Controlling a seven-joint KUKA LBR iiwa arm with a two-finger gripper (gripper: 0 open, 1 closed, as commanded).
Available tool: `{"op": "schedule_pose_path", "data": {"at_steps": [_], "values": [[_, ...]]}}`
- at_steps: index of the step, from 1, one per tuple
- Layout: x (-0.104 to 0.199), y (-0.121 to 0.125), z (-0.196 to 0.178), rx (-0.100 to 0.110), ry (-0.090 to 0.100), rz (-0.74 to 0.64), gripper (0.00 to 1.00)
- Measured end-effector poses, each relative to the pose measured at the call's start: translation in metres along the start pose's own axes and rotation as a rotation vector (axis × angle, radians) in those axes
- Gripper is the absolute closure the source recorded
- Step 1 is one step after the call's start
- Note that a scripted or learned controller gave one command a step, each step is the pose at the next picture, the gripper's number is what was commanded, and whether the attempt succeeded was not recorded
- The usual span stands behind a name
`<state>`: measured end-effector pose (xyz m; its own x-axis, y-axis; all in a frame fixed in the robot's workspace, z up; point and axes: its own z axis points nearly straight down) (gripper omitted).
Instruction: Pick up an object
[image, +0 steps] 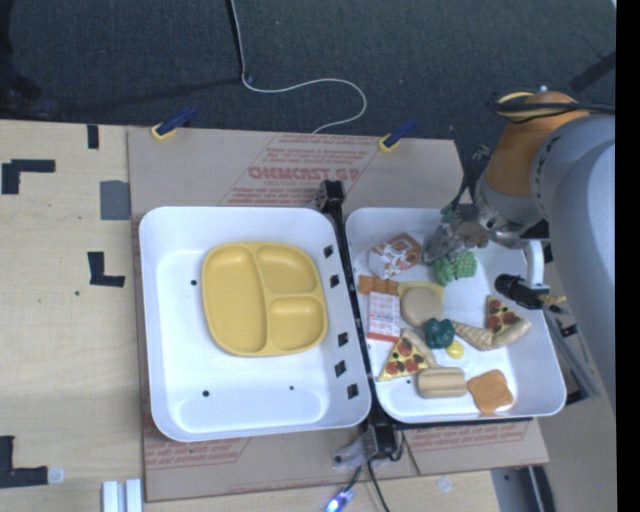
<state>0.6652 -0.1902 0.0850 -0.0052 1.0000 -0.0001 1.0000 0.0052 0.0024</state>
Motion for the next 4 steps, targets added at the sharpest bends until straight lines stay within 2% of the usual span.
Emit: {"op": "schedule_pose_path", "data": {"at_steps": [1, 2, 3, 4], "values": [[0.066, -0.101, 0.000, 0.006, 0.002, 0.004, 0.00], [0.083, -0.031, -0.017, 0.000, 0.000, 0.001, 0.00], [0.068, -0.059, -0.005, -0.012, 0.000, 0.005, 0.00], [0.087, -0.034, -0.004, -0.001, -0.011, 0.006, 0.00]]}}
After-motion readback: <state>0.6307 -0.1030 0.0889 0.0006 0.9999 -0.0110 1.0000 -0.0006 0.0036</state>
